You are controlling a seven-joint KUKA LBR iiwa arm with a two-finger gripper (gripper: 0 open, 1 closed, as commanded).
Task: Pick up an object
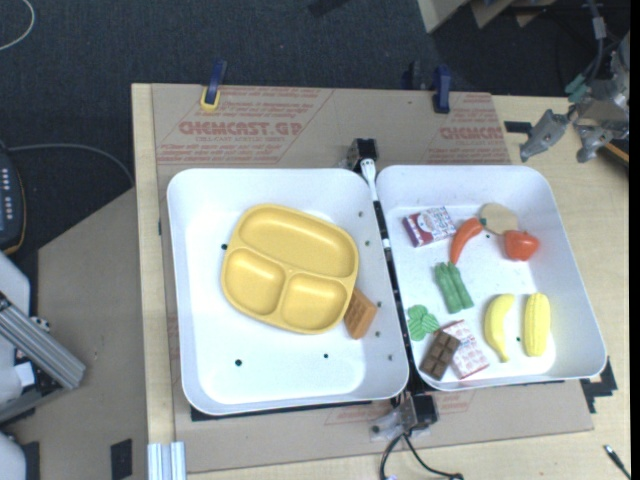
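End effector hangs past the right bin's far corner — grip unclear — banana, corn, tomato crowding together inside.

1. I've got the gripper on screen at the top right: dull grey metal, blocky, with angular finger pieces.
2. Behind it I see a lighter grey, boxy wrist section, somewhat blurred.
3. Thin dark cables run up from the wrist toward the frame's top edge.
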